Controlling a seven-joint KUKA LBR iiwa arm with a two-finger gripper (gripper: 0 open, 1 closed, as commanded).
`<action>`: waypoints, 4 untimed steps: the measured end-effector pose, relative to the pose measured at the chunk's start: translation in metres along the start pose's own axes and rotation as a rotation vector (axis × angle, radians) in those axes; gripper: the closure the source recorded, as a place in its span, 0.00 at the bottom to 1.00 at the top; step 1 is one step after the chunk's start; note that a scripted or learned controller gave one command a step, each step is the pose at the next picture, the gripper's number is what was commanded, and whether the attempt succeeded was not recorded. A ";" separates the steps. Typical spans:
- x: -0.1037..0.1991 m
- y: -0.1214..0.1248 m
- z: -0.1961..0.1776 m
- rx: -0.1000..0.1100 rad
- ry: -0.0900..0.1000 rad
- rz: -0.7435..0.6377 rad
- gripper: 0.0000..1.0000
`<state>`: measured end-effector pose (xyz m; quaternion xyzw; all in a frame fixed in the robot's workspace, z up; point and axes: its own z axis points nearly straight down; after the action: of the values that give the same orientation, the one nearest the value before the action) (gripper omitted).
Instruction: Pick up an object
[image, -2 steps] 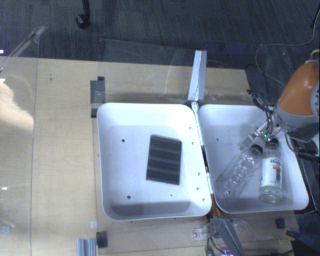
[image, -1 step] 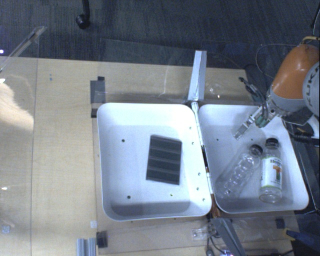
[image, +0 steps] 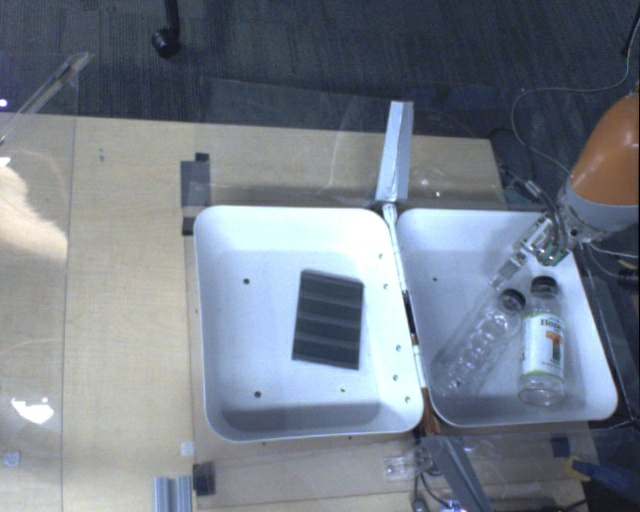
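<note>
1. Aiming for the clear bottle (image: 478, 343) lying slantwise at the right of the frame, inside the right bin (image: 600, 395).
2. I cannot tell the grip state of the gripper (image: 535, 247), poised near the bottle's cap; I'd descend squarely across its body.

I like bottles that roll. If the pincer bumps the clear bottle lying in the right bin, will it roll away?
Probably. The clear bottle lies on its side and looks round, so a nudge could roll it. It looks see-through and empty, so likely light. The labelled bottle beside it might stop it.
</note>
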<state>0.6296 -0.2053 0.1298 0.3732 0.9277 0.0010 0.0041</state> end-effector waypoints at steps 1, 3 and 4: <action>-0.027 0.022 0.022 0.009 0.008 -0.175 0.00; -0.023 0.021 0.027 0.003 0.002 0.086 0.00; 0.015 -0.014 -0.045 0.000 -0.001 -0.074 0.00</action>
<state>0.6089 -0.2053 0.1743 0.3384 0.9410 0.0008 0.0048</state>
